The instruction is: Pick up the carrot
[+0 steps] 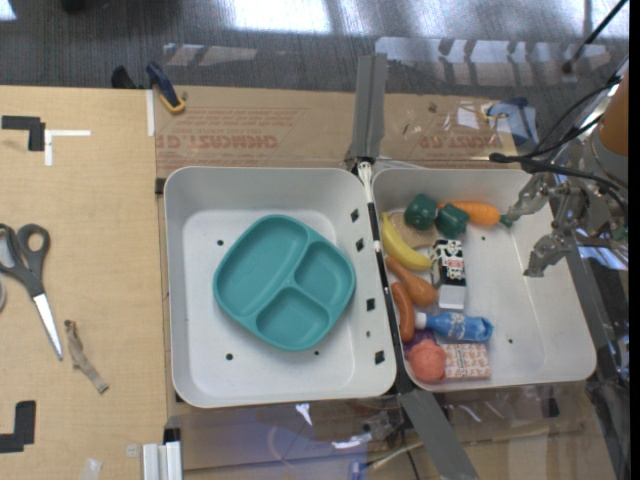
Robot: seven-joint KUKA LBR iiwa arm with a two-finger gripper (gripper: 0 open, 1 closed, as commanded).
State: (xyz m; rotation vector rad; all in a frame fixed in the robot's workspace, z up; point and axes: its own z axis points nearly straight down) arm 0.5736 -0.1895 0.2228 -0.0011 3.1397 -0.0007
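- hovering over the right edge of the right bin (560, 368), the gripper (537, 233) hangs with its two metal fingers spread apart and nothing between them.
- the carrot (476, 213) lies near the back of the right bin, orange, its green top end pointing left, just left of the upper finger and apart from it.
- a dark green pepper (421, 211) sits just beside the carrot's green end, toward the bin's back left corner.
- a yellow banana (402, 248) curves along the left wall of that bin, below the pepper.
- a small black and white carton (450, 264) stands next to the banana, with two orange sausage-like pieces (408, 298) below it near the left wall.
- a blue and white bottle (455, 326) lies on its side lower down, and a reddish round fruit (427, 361) rests on a pink packet (468, 363) at the front.
- the left bin (190, 368) holds a teal divided plate (285, 282), turned at an angle.
- scissors (32, 278) lie on the wooden bench (80, 368) at far left, well apart from both bins.
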